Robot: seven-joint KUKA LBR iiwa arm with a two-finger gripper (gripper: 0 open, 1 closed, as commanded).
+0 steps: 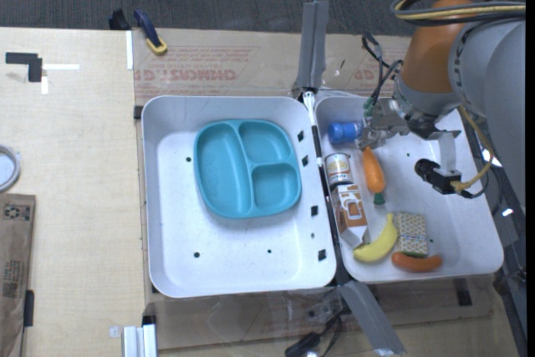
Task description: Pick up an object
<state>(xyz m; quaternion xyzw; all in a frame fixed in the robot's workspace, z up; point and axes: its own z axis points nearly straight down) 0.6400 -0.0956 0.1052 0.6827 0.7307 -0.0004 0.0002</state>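
Gripper (374, 132) hangs low in the right bin's (468, 217) far-left corner, crowded beside a blue bottle (343, 130) and carrot (373, 173); its grip cannot be told.

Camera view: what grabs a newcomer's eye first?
The turquoise divided plate lies alone in the left bin, the biggest block of colour. The grey arm with its orange band reaches in from the right, with its claw low over the right bin near a blue object and a carrot. Along that bin's near side sit a banana, a can and other small items.
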